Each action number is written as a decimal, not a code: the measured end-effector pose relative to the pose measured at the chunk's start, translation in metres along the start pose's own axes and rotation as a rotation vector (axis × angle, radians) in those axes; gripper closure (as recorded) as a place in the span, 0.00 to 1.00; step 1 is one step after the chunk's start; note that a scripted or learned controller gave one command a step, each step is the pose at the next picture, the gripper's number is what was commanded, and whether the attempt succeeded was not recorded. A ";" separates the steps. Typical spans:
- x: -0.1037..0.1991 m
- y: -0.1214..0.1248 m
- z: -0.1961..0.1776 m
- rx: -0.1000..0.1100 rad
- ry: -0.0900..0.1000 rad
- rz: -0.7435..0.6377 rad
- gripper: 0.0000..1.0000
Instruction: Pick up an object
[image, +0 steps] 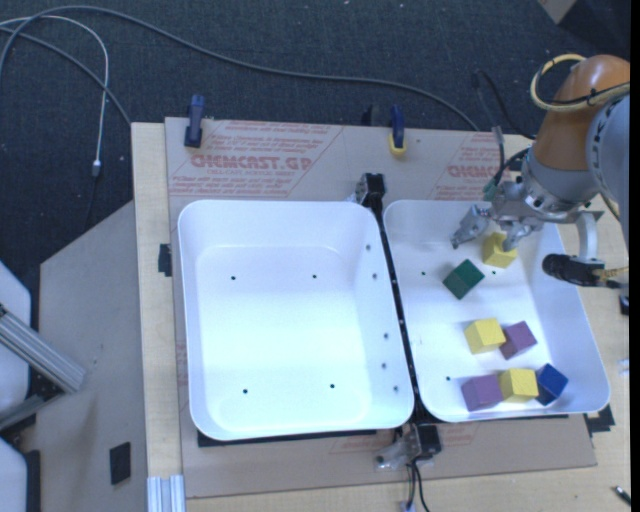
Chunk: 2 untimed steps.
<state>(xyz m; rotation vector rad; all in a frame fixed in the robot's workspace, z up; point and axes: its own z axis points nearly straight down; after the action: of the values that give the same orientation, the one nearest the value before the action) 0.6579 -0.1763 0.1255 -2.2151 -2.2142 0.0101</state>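
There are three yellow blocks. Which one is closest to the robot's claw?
The yellow block at the bin's far end, right under the gripper. The other two sit lower down: one beside a purple block, one between purple and blue blocks.

Left bin (290, 400): bare floor, open access throughout. Right bin (425, 380): near end crowded by two yellow blocks (484, 335), two purple blocks (517, 339) and a blue block (551, 383). Green block (463, 279) sits mid-bin, open floor to its left. Far end taken by arm (570, 130).
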 end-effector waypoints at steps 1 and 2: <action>0.034 -0.015 0.040 -0.008 -0.001 -0.003 0.00; 0.052 -0.050 0.038 -0.011 -0.002 -0.001 0.00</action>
<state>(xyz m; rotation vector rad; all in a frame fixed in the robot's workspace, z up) 0.6073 -0.1245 0.0883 -2.2205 -2.2219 -0.0007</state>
